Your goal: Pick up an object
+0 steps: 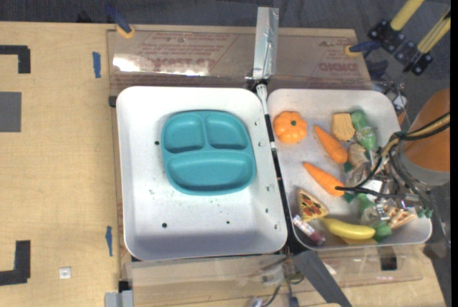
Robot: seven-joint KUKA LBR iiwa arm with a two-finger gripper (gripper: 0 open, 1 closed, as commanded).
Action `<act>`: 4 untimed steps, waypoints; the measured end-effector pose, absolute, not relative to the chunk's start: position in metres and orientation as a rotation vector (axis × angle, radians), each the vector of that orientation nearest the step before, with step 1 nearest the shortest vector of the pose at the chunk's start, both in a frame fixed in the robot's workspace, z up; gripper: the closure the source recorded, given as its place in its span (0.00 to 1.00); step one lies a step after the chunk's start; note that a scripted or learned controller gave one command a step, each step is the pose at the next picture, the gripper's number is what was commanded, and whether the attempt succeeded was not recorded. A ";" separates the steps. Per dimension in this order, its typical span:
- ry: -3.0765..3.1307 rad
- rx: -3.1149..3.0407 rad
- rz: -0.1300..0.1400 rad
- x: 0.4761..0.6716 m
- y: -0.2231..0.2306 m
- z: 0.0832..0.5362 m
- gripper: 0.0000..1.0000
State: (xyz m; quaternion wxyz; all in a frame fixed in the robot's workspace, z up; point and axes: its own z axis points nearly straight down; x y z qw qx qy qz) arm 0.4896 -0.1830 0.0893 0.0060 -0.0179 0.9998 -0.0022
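hovering over the right bin [286, 155] toys, gripper [372, 187]; jaws' state unclear

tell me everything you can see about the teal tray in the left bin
The teal tray is a rounded, plastic-looking divided plate with three compartments: two small ones at the far side, one wide one nearer the camera. It lies flat and face up, roughly centred on the floor of the left bin, with nothing in it or touching it apart from the bin floor.

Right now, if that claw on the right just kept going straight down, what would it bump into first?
Probably the toy clutter right under the gripper: the green toy pile beside the lower carrot, just above the banana in the right bin. Cables hide its tip, so depth is uncertain.
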 end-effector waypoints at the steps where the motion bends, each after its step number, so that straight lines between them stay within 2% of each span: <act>1: 3.128 -0.157 0.002 0.573 -0.140 0.098 0.00; 2: 3.128 0.010 -0.002 0.550 -0.093 0.090 0.00; 3: 3.121 0.151 0.000 0.522 -0.101 0.090 0.00; 4: 3.073 0.587 0.000 0.600 -0.141 0.182 0.00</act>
